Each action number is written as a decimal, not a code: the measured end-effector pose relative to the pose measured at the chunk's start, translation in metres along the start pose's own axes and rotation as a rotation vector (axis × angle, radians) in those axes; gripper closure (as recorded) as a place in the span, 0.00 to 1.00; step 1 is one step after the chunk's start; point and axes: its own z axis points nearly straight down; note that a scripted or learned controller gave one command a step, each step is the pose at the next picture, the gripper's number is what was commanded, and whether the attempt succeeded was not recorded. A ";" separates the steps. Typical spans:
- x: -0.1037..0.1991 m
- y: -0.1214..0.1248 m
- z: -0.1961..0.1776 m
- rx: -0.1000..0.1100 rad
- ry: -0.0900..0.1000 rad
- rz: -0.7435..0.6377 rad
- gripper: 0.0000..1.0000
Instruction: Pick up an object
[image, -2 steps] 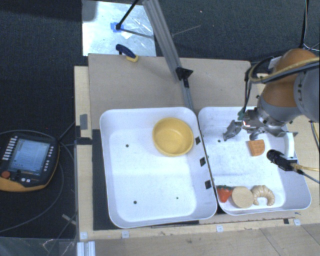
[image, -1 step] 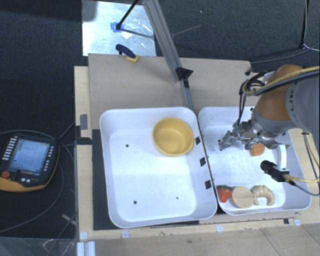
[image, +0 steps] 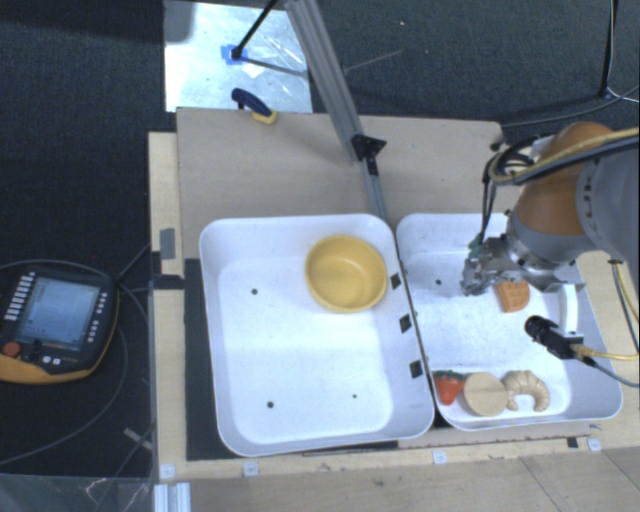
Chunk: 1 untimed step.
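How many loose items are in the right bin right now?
4. An orange block sits beside the gripper mid-bin; a red piece, a tan round disc and a croissant line the near edge. The arm may hide more.

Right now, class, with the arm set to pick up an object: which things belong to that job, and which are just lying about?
Part of the job:
- gripper, low in the right bin
- orange block beside it
- croissant, round tan piece and red piece at the bin's near edge
- yellow bowl in the left bin

Lying about:
- control pendant on the floor
- blue-and-yellow clamp
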 end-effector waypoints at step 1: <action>0.001 0.004 -0.043 -0.003 0.000 -0.001 1.00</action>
